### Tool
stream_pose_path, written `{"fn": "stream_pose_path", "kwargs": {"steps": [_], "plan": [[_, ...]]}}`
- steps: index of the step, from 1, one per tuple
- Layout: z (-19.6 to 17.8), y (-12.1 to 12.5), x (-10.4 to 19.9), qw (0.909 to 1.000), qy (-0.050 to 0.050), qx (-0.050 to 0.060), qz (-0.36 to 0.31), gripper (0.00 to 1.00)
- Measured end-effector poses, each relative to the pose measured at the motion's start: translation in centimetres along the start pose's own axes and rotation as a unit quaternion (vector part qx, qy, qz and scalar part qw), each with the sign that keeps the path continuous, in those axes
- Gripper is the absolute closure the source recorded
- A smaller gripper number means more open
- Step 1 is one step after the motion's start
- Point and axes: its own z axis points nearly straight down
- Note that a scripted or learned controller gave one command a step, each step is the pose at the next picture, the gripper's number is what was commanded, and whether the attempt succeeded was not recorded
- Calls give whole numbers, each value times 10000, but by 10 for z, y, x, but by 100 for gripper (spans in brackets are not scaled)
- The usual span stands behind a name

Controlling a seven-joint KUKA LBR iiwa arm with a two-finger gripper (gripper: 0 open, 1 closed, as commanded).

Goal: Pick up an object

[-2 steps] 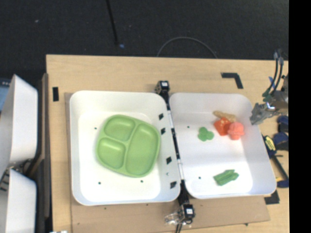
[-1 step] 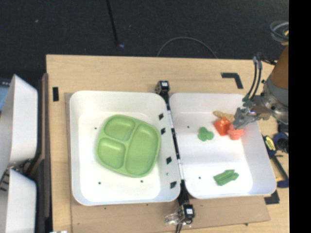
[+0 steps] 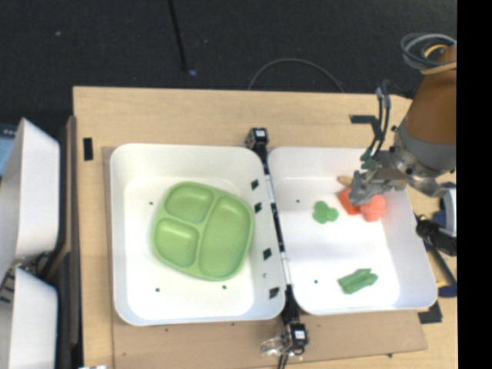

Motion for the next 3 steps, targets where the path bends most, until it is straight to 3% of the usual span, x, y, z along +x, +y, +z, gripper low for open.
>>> {"fn": "stream_pose_path", "kwargs": {"steps": [3], "plan": [[6,3,162,10000,3,2,-7,100]]}}
